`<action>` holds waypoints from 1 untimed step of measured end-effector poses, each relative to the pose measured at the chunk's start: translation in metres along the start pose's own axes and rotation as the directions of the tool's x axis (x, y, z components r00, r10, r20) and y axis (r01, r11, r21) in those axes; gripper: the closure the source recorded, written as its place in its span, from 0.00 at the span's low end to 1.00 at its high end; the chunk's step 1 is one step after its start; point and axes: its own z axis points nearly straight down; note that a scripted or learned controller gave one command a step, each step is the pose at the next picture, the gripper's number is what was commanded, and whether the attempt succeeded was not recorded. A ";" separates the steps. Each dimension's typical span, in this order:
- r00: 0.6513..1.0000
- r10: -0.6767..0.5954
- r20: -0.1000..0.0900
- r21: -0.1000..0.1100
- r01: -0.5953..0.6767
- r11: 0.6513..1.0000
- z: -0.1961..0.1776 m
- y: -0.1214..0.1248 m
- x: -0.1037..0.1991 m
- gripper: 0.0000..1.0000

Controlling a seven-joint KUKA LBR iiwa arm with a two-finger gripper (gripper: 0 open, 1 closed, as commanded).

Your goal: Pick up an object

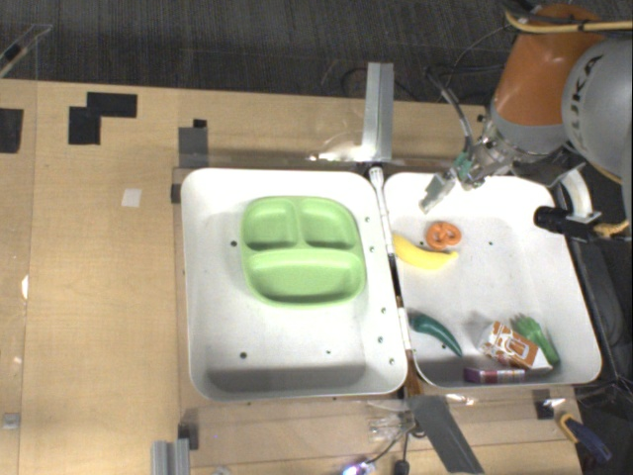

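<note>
We see a smooth, curved yellow banana [423,255] in the right bin [584,310], touching a small round orange object [443,233], both just below the gripper [435,194], which hangs above the bin's far left corner holding nothing. Nearer us lie a curved green pepper [435,331] and a printed packet [509,344]. In the left bin [213,265] sits a glossy green divided plate [301,248].
</note>
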 end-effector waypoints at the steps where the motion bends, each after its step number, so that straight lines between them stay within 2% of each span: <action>1: 0.999 0.052 0.001 0.000 -0.052 0.999 0.094 -0.042 -0.029 0.00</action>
